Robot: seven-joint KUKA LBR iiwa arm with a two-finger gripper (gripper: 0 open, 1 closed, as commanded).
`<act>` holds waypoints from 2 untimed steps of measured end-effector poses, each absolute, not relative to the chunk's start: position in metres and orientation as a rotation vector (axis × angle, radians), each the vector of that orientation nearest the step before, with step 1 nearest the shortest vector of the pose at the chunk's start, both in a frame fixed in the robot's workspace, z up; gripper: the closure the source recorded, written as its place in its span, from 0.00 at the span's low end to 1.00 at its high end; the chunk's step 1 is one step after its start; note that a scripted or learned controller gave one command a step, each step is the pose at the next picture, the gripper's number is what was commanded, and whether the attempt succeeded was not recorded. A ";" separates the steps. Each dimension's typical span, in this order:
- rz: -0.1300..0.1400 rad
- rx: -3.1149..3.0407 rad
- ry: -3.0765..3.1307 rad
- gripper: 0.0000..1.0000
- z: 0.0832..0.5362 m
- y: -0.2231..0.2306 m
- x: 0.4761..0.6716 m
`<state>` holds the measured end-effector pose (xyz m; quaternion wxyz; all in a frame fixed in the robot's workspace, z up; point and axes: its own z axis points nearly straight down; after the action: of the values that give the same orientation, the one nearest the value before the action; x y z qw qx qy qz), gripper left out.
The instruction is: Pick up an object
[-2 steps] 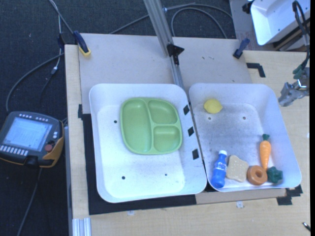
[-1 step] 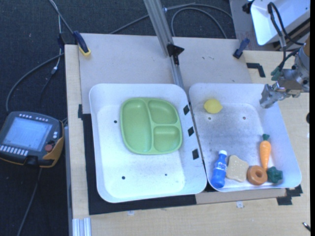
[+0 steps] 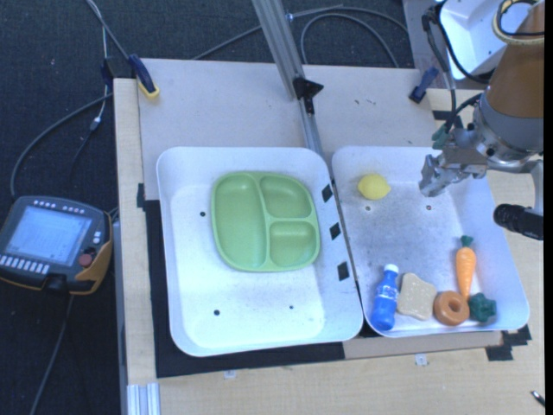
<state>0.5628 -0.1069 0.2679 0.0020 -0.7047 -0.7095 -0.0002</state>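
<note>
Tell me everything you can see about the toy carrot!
The toy carrot is a small orange cone with a dark green tuft on its narrow top end. It looks like smooth plastic. It lies flat on the floor of the right bin, near the right wall, running up and down the picture, green end away from the camera. Its wide lower end sits right by the brown donut; whether they touch is hard to tell. The gripper is well apart from it.
</note>
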 end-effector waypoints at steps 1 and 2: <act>0.001 -2.212 -2.225 1.00 0.251 -0.052 0.557; 0.001 -2.213 -2.225 1.00 0.236 -0.001 0.554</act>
<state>0.5538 -0.0009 0.2360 0.0018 -0.7053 -0.7089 0.0004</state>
